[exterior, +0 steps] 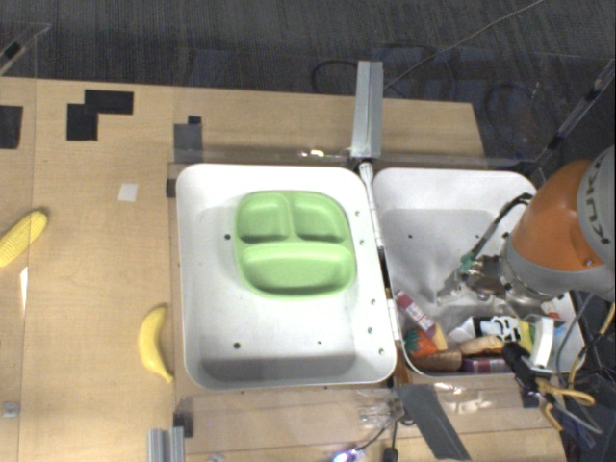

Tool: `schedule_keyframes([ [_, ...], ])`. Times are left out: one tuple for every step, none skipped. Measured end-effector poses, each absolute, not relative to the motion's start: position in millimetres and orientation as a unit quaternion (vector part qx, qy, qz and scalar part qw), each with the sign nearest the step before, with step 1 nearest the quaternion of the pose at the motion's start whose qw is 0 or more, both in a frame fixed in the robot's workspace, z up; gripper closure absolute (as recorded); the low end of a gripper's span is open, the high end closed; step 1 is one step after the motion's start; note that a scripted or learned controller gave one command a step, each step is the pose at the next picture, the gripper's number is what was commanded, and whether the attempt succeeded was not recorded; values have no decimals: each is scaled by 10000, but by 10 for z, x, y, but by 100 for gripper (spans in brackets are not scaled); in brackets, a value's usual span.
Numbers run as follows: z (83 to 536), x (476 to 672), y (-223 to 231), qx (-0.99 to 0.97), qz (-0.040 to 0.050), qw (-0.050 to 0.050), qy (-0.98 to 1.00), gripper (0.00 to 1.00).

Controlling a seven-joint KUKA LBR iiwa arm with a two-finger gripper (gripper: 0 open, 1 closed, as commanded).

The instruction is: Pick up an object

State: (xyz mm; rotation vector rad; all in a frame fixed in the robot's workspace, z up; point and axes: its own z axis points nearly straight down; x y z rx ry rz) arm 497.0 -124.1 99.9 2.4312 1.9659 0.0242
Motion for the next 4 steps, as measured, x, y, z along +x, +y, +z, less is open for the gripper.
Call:
schedule_keyframes([
  [898,5310,-944,7258,46,68,6879,0],
  [873,6617,-920,7372,41,39,6757,0],
  [1851,6710,-677,6351,20,21,7724,0],
  [927,6444,-1321,6941,9,13,7199,0],
])
